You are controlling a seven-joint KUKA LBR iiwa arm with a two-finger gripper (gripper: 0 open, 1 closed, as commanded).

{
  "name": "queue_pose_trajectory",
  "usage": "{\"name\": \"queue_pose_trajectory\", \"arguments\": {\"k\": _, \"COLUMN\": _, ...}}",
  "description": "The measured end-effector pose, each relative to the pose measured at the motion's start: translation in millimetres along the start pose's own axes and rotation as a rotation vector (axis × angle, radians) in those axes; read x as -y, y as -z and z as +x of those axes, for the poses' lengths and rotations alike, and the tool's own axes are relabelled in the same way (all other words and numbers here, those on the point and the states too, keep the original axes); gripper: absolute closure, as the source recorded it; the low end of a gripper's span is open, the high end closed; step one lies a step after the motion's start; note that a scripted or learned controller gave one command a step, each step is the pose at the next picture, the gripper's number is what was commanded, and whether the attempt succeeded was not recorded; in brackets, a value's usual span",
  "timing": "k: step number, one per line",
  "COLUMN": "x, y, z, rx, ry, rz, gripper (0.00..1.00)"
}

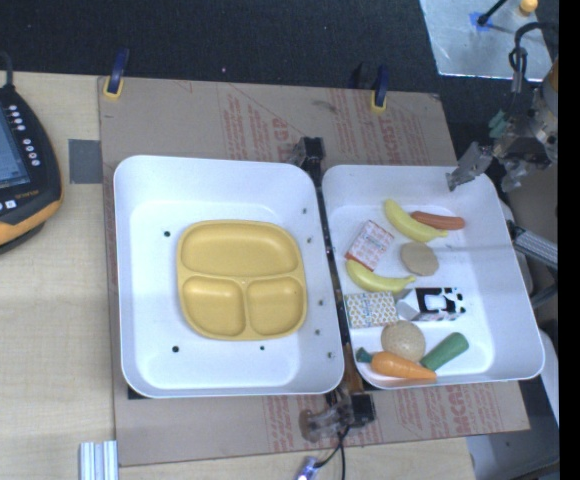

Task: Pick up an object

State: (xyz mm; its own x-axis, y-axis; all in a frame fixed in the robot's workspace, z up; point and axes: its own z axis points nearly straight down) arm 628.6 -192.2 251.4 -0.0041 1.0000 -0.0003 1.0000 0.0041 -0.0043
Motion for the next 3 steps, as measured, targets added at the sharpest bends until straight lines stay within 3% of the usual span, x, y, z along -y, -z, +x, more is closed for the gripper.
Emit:
{"name": "queue_pose_trajectory", "arguments": {"k": 1, "x": 25, "y": -144, "z": 23, "rx": 0.0, "ry": 0.0, "rz": 0.003, "gripper": 0.0}}
{"name": "queue_pose_trajectory", "arguments": {"k": 2, "x": -28, "y": -159, "z": 59, "rx": 0.0, "ry": 0.001, "rz": 0.0, "gripper": 0.0}}
{"name": "queue_pose_trajectory", "arguments": {"k": 3, "x": -28, "y": -160, "z": 75, "rx": -0.001, "ry": 0.002, "rz": 0.002, "gripper": 0.0}}
